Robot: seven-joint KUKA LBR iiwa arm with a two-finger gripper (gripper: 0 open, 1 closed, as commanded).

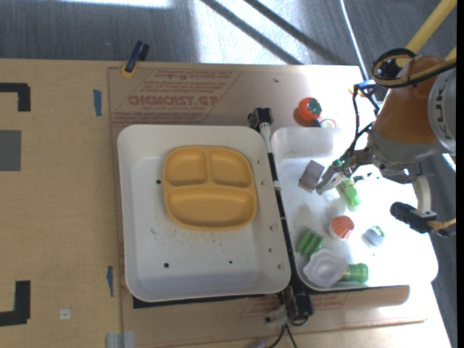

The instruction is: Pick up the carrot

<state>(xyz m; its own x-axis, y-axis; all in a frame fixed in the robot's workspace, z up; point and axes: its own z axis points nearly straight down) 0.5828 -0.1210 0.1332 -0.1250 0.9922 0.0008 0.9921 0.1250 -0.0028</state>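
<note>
While going for the carrot (341, 227), take it as the short orange piece with a pale end, lying loose near the middle of the right bin (406, 259) and held by nothing. Judge it small and stubby, so likely to roll or slip; come straight down over its middle and close across the narrow way. Mind the neighbours: a green piece (309, 241) just beside it on the left, a blue-and-white bit (373, 235) near on the right, a clear cup (324, 267) just below toward the near rim. Keep off all three on the descent, to avoid nudging the carrot aside. Note the gripper (338, 172) farther up the bin, next to a grey block (312, 174) and just beside another green item (349, 193), apart from the carrot; cannot tell from this view whether open or closed, so open wide before lowering. Shift toward the near side of the bin first, then descend. Ignore the tomato (309, 110) on the bench beyond the bin and the yellow tray (210, 187) in the left bin (138, 216). Lift only after a firm close, slowly, and check for orange in the grasp.
</note>
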